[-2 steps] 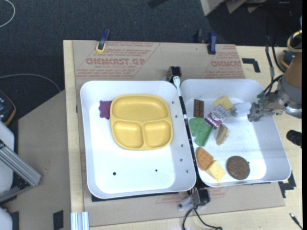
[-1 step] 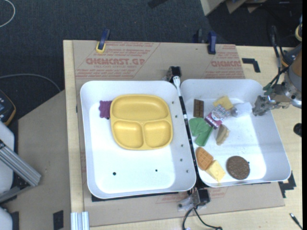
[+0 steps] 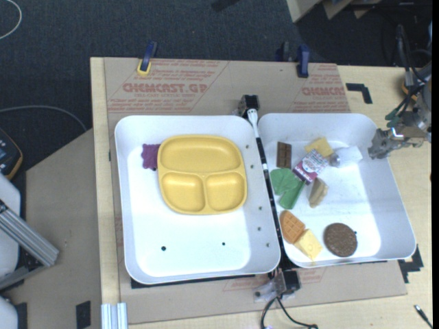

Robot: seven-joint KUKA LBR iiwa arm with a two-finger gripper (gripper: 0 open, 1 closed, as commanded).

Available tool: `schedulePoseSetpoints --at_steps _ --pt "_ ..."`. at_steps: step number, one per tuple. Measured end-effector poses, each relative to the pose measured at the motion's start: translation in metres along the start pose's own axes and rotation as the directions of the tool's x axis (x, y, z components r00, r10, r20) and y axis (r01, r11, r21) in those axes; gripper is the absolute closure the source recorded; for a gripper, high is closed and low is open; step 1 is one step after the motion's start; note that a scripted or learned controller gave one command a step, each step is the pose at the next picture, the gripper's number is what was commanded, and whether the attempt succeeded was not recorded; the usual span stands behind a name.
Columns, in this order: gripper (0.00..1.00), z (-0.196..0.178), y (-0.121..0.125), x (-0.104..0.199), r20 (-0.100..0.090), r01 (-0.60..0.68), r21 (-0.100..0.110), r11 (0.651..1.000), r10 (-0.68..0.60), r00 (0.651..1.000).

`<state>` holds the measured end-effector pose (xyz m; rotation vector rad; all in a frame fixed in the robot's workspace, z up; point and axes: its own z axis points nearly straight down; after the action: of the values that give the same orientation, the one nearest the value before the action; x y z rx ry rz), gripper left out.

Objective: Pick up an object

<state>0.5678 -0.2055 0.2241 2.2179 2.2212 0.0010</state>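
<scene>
Even overhead light, soft shadows, modest sharpness.

The two white bins, left (image 3: 130, 204) and right (image 3: 394, 204), are the brightest areas and sit close to blown out, with little surface texture left on their floors. The yellow tray (image 3: 202, 173) shows mild sheen along its raised dividers but no hard glare. Shadows are faint and short, hugging the bin rims and the small items, so the light reads as diffuse and from above. The dark floor (image 3: 68, 19) beyond the bench falls dim. Detail is coarse overall: print on the cardboard sheet (image 3: 164, 86) is legible but soft, and the gripper (image 3: 381, 146) near the right side looks slightly smeared.
</scene>
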Motion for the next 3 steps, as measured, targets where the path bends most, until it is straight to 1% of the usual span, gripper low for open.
schedulePoseSetpoints --at_steps 1,2,3 --pt "1.00 -0.010 0.014 0.049 0.000 0.000 -0.001 1.000 0.000 1.000" --pt "1.00 -0.003 0.035 0.106 0.000 0.001 -0.001 1.000 -0.001 1.000" --pt "1.00 -0.004 0.055 0.148 -0.001 -0.001 -0.001 1.000 0.001 1.000"
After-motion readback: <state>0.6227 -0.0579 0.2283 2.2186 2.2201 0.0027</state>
